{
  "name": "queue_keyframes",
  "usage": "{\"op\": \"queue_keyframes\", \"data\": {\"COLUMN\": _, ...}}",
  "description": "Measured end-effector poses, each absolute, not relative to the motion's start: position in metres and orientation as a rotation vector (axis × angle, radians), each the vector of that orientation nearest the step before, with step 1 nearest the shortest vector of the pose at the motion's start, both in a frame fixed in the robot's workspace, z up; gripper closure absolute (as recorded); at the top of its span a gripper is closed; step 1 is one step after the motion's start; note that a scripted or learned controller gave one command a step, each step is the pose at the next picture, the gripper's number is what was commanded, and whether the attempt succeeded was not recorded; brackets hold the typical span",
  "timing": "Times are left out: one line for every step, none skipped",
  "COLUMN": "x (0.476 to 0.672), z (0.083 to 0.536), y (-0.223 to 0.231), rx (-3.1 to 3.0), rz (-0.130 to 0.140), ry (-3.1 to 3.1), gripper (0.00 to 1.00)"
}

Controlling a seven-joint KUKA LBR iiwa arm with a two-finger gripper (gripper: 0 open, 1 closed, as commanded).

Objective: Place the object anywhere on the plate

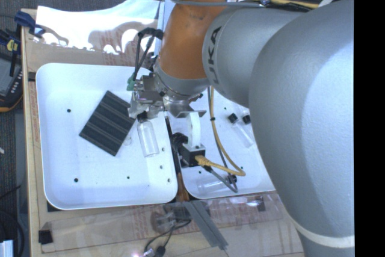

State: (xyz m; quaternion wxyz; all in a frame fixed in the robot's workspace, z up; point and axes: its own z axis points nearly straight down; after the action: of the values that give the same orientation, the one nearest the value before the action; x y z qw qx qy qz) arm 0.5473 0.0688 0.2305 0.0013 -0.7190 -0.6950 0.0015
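Gripper (146,106): hanging over the left bin (54,129); finger state cannot be told.
Plate (108,123): lying just left, dark, ribbed.

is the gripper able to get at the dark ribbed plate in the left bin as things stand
Probably yes. The gripper hangs over the left bin, just right of the plate, which lies flat with nothing on top. A clear object sits beside the plate's right edge but does not cover it.
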Motion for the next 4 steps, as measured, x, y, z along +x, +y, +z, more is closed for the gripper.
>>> {"op": "queue_keyframes", "data": {"x": 0.622, "z": 0.200, "y": 0.156, "rx": -2.345, "rz": 0.007, "ry": -2.086, "gripper": 1.00}}
{"op": "queue_keyframes", "data": {"x": 0.622, "z": 0.201, "y": 0.156, "rx": -2.345, "rz": 0.007, "ry": -2.087, "gripper": 0.00}}
{"op": "queue_keyframes", "data": {"x": 0.622, "z": 0.210, "y": 0.158, "rx": -2.334, "rz": 0.009, "ry": -2.097, "gripper": 1.00}}
{"op": "queue_keyframes", "data": {"x": 0.599, "z": 0.400, "y": 0.215, "rx": -2.718, "rz": 0.001, "ry": -1.574, "gripper": 1.00}}
